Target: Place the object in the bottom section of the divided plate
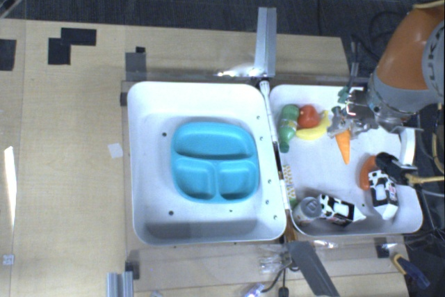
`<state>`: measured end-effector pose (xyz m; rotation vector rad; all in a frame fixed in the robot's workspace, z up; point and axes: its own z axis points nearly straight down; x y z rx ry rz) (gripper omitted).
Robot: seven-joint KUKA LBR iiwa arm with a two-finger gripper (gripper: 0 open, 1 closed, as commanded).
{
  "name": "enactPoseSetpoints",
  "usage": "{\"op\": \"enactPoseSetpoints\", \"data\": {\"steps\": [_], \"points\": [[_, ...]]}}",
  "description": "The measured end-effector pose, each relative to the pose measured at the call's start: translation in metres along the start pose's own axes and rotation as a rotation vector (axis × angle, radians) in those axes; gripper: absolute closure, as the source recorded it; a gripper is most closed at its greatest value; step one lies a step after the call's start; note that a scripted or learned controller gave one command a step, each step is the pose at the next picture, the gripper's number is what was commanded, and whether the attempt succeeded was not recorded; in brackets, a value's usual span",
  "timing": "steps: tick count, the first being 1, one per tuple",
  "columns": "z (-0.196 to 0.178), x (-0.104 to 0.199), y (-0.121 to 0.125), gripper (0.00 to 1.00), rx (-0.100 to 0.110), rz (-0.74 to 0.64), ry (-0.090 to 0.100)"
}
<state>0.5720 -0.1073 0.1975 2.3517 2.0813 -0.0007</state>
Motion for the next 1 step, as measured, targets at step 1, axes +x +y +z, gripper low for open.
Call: {"op": "enactPoseSetpoints", "data": {"steps": [1], "points": [[-0.0001, 0.0000, 0.0000, 0.00, 0.000, 0.000, 0.000]]}}
